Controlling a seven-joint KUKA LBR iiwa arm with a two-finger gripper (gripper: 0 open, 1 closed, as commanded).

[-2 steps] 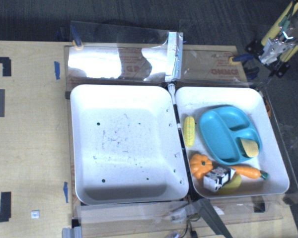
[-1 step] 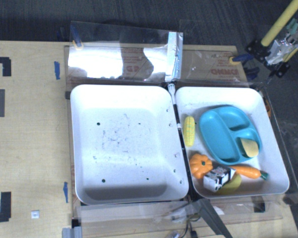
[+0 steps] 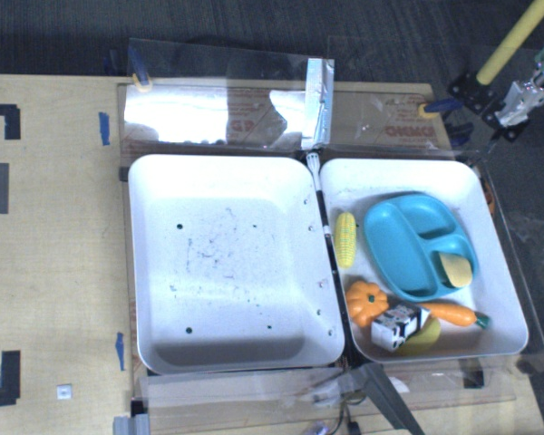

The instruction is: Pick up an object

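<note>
Inside the right bin (image 3: 500, 243): blue plate (image 3: 408, 243), corn (image 3: 345, 239), carrot (image 3: 451, 314); hand (image 3: 524, 102) at top right, grip state unclear.

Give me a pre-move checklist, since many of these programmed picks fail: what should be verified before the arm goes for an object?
1. Objects present in the right bin: ok; corn cob, blue plate, orange pumpkin, carrot and a small white and black item lie there.
2. Target isolated: ok for the corn cob, lying apart beside the plate; not ok for the pumpkin, small item and carrot, crowded together.
3. Corn cob away from the bin wall: not ok; it lies close to the divider.
4. Path over the bin unobstructed: ok.
5. Tool state: cannot tell.
</note>
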